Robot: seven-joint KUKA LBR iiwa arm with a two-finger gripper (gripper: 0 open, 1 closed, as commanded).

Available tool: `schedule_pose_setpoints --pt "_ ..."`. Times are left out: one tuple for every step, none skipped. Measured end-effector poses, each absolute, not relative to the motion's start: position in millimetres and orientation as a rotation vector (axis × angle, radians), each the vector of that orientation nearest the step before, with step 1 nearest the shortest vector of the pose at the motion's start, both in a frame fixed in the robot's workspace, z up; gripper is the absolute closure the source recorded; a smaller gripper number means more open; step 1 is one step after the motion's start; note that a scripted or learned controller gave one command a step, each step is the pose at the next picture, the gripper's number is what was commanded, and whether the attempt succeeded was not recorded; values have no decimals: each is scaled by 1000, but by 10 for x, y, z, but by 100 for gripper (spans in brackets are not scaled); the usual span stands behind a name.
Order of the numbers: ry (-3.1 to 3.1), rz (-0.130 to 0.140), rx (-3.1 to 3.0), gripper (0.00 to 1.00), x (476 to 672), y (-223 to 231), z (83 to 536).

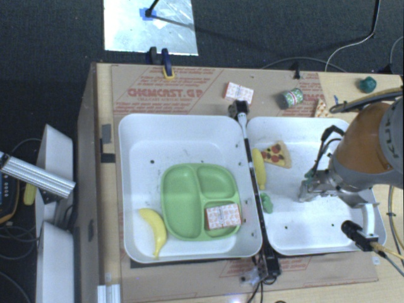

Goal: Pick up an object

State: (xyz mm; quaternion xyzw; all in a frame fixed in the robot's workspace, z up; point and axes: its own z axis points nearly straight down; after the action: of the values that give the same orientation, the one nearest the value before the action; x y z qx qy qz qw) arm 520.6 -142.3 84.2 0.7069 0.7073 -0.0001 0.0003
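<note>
We see the two-finger gripper [307, 191] low over the bare middle of the right white bin [315, 248]; we cannot tell its state. The flat plastic pizza slice [276, 154] lies farther left, beside the yellow banana-shaped piece [259, 167] along the dividing wall.

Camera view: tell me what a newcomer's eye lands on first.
The green divided plate in the left bin, with a patterned block in one compartment and a yellow banana beside it. Then the arm's gripper low in the right bin, near a pizza slice.
</note>
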Motion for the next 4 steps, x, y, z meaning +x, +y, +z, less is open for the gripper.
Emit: schedule_pose_setpoints --pt "2222 1 2220 0 5208 -1420 842" --pt "2221 5 2213 0 6340 -1618 1340" --pt "2220 3 2217 0 6271 -1026 916" --pt "2222 0 2219 0 5984 -981 844"
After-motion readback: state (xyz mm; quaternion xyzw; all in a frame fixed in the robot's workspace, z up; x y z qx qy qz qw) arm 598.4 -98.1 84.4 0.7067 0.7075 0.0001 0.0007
